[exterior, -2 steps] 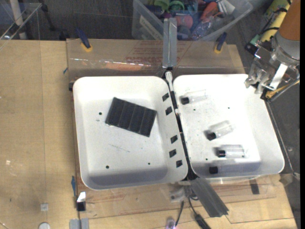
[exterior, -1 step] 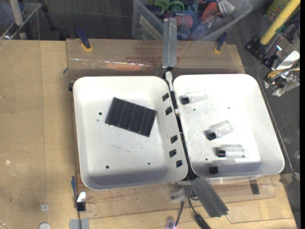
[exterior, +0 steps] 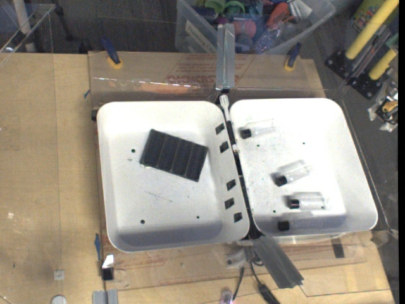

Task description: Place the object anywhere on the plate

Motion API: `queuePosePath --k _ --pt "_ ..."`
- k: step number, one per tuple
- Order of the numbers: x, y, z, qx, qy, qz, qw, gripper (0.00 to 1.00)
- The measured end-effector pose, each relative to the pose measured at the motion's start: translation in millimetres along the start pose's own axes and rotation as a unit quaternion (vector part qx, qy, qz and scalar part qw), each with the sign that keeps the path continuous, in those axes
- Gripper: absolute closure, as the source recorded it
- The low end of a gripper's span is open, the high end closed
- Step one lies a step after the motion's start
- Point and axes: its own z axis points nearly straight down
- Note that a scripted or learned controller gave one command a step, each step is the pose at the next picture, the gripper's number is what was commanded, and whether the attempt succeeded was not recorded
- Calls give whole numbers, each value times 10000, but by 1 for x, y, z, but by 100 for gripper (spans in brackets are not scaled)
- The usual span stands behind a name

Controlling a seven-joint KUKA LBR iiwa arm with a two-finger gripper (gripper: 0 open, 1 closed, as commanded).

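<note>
While capped ends face left, vials (exterior: pixel 292 172) lie crosswise.

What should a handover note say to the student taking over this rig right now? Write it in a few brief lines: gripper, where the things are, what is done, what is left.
Gripper: no state to report from this view.
Plate: the dark ribbed rectangle lies flat in the left bin, nothing on it.
Objects: three small clear vials with dark caps lie in the right bin: one near the top, one in the middle, one lower down. All lie on their sides, apart from each other.
Done: nothing yet; no vial has left the right bin.
Left: pick one vial, carry it over the divider, set it on the plate.
</note>
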Motion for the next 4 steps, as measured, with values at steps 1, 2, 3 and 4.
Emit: queuePosePath --k 1,2,3,4 --pt "-79 -33 -72 0 -2 -31 10000 100" --pt "-107 -24 -71 13 -8 -297 9996 100" --pt "-106 -24 -87 -11 1 -2793 9602 100" --pt "-103 -31 -62 12 -3 -2766 9610 100"
